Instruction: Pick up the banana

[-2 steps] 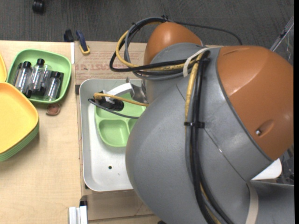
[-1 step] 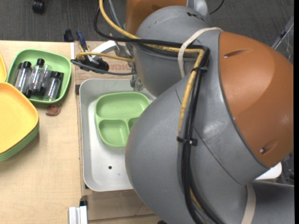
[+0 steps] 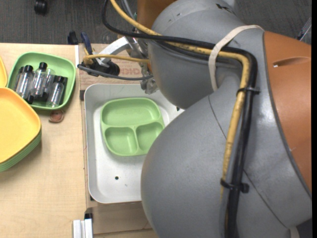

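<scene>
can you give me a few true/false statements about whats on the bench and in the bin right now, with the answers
1. A green divided plate lies in the white bin. True.
2. The divided plate has three compartments. True.
3. The small green tray on the wooden bench holds oranges. False: it holds several small clear bottles with dark caps.
4. The stacked plates at the left edge are blue. False: they are yellow, with a green one at the bottom of the stack.
5. The grey arm covers the right part of the white bin. True.
6. A banana lies in the divided plate. False: its compartments hold nothing.
</scene>
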Available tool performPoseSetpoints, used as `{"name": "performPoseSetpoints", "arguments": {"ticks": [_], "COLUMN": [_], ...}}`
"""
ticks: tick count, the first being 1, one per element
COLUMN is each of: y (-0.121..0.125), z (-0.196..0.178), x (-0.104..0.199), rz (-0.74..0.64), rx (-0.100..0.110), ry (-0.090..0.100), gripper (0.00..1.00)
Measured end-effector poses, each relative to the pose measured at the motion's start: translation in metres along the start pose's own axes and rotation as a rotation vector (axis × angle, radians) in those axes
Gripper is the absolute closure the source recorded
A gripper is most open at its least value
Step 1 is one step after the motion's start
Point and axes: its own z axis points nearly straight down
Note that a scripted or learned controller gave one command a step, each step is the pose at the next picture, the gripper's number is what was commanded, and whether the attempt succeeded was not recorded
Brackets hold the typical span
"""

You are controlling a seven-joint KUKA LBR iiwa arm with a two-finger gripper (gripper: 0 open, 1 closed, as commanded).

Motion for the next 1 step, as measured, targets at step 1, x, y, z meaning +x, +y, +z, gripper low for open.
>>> {"name": "performPoseSetpoints", "arguments": {"ticks": [1], "y": [0.0134], "z": [0.0219], "x": [0.0279], "rz": [0.199], "rx": [0.001], "ry": [0.002], "gripper": [1.0]}}
